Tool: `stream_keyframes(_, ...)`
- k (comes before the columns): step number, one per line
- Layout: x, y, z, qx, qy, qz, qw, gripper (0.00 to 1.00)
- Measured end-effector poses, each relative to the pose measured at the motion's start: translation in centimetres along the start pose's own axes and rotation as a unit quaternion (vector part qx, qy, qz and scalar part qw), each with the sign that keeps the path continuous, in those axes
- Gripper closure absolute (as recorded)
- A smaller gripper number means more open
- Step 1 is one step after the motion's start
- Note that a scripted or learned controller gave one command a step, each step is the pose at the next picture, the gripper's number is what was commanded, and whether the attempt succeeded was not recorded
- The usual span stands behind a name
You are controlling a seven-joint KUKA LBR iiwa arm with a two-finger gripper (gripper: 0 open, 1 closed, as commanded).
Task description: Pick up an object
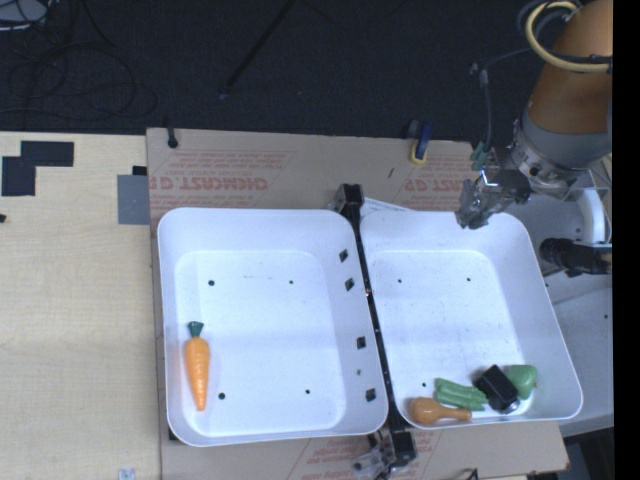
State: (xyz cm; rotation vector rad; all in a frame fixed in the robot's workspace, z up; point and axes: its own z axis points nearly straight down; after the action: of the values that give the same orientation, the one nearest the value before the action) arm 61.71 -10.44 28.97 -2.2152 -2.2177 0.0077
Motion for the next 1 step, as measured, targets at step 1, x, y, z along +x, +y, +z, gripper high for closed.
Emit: stream_keyframes(1,-0.11,-4.92,-7.87,-0.006,-0.001,0.002,1.0000,1.00)
